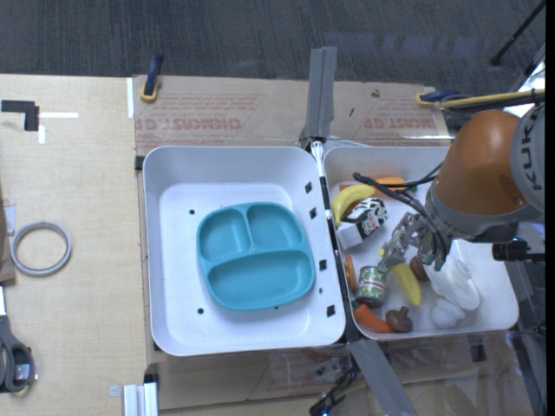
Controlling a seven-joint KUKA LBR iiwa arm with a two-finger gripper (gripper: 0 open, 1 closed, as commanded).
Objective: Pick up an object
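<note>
Grey tape roll (39, 248) lies on the wooden bench (69, 163) at far left. Next, the left bin (165, 258) holds a blue divided plate (256, 256). The right bin (494, 319) holds a banana (349, 199), a small can (372, 284), a carrot (371, 320) and a yellow piece (407, 282). Above the can hangs the gripper (409, 250), fingers spread apart, clamping nothing.

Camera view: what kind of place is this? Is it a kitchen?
Probably not a kitchen, more likely a robot lab or workshop. A grey and orange robot arm reaches over two white bins. The food in the right bin looks like toys, and a roll of tape lies on the wooden bench.
</note>
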